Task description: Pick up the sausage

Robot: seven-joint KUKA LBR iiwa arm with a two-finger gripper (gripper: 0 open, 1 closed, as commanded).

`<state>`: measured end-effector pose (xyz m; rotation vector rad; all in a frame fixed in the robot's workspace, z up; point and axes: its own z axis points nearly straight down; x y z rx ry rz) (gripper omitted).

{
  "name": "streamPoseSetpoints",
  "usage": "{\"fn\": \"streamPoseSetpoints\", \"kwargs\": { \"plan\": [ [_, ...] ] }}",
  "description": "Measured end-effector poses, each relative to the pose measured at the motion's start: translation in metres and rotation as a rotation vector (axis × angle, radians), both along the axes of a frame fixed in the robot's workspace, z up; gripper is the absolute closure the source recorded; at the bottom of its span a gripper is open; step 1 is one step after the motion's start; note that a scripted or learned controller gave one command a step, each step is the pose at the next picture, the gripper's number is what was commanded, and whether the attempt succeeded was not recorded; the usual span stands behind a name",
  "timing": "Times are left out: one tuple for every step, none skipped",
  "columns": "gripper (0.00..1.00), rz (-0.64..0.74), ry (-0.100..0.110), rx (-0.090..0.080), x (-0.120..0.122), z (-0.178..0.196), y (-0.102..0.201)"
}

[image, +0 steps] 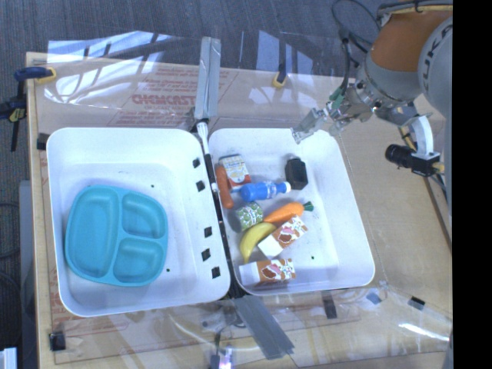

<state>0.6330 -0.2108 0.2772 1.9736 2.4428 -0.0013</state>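
In the right bin (350, 229), a banana (254, 239) and carrot (283, 212) lie nearest; beyond them the sausage (223, 187) rests along the left wall — beside a blue bottle (261, 191). Farther back, the gripper (309, 127) hovers over the bin's far rim, grasping nothing — whether parted or closed I cannot tell.

- You had the sausage (222, 185) hemmed in: the right bin's (350, 206) left wall on one side, the blue bottle (261, 190) and small carton (234, 167) touching on the other.
- You had open floor along that bin's right half and far-left corner.
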Motion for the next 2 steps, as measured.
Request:
{"fn": "streamPoseSetpoints", "kwargs": {
  "plan": [
    [1.00,0.005,0.000,-0.001,0.0006,0.0106,0.0003],
    [0.00,0.006,0.000,-0.001,0.0007,0.0103,0.0006]
  ]
}}
